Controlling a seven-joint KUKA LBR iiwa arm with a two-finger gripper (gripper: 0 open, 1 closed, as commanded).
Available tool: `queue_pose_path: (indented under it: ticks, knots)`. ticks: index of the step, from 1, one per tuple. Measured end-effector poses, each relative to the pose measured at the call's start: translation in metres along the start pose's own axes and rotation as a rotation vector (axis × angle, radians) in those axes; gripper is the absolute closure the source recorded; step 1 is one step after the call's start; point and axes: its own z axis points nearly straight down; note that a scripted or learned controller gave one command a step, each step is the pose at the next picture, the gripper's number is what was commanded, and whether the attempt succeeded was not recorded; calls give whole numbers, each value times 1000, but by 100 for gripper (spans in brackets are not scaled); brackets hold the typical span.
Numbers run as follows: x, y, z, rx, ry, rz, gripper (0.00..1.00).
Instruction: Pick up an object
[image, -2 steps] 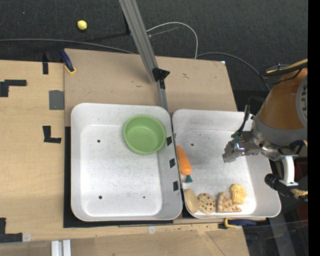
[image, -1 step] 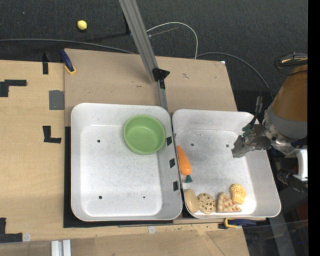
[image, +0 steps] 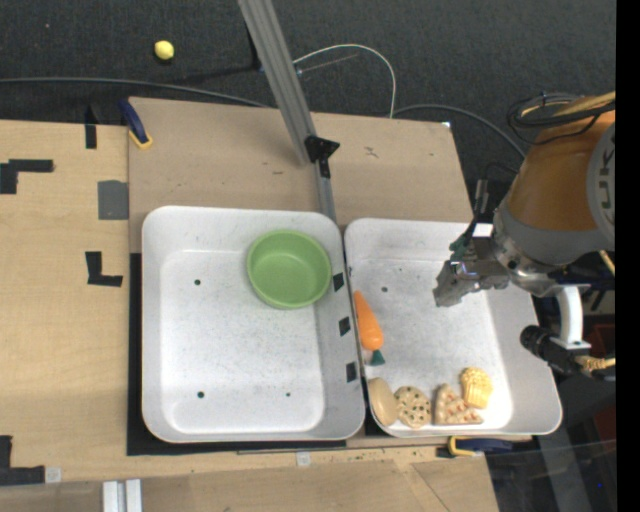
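We're in the approach step, nothing picked yet. Gripper (image: 455, 283) hangs over the upper middle of the right bin (image: 530, 420), above bare floor. Can't tell jaw state from this angle, and nothing visible between them.

Candidates all sit low in the right bin: toy carrot (image: 368, 322) against the left wall, well apart from the gripper; potato-like piece (image: 382, 398), cookie (image: 412, 405), waffle-like piece (image: 452, 408) and corn (image: 476, 386) clustered along the front edge. Green bowl (image: 289, 268) is in the left bin (image: 165, 330), top right corner.

Next we'd need to shift toward the carrot or the front cluster, then descend. The carrot looks risky to us: it hugs the wall. The cluster is tight, fingers may foul neighbours.
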Motion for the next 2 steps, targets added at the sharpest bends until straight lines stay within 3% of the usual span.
queue_pose_path:
  ticks: [2]
  knots:
    - [93,27,7,2,-1,0,100]
